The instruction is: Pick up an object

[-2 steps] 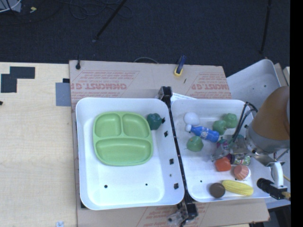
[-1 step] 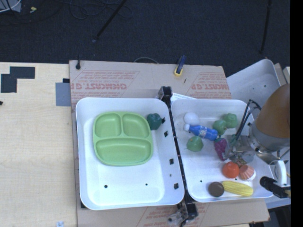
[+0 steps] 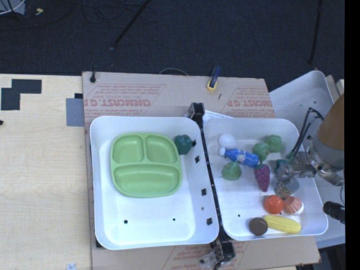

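My right bin (image 3: pixel 247 129) is crowded: bottle (image 3: pixel 239 156), grapes (image 3: pixel 262 176), tomato (image 3: pixel 274 205), corn (image 3: pixel 283 224) (packed closely). Open floor lies front-left there. In the left bin (image 3: pixel 107 207), below the tray (image 3: pixel 145 165), floor is open.

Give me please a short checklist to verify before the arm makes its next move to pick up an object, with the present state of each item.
1. Gripper is over the right bin, where the objects lie: ok.
2. Finger opening: cannot tell, the view is too blurred there.
3. Object already between the fingers: cannot tell.
4. A target lies near: ok, the purple toy is just to the view's left of the gripper and the orange ball just below it.
5. Free room around the targets: not ok, the orange ball touches a striped toy, and the yellow corn lies close beneath.
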`<move>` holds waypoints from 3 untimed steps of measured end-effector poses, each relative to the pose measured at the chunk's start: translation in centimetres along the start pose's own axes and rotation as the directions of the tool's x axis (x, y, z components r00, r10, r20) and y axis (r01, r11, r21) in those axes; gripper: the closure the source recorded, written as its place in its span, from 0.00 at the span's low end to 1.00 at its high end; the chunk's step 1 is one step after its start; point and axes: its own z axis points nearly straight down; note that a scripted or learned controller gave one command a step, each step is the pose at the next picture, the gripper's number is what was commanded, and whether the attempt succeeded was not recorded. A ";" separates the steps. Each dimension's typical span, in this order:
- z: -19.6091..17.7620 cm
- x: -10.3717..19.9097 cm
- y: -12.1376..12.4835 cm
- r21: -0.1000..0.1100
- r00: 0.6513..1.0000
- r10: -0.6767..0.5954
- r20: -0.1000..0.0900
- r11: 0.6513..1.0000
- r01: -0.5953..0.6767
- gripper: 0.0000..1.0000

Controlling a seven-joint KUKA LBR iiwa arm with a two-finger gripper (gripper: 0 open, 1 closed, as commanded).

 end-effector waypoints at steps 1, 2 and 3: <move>-5.3 -0.1 0.1 -0.002 1.000 -0.006 0.000 1.000 0.006 1.00; -5.9 5.6 0.6 0.003 1.000 -0.010 -0.004 1.000 0.010 1.00; -5.3 11.1 1.2 0.005 1.000 -0.010 -0.004 1.000 0.010 1.00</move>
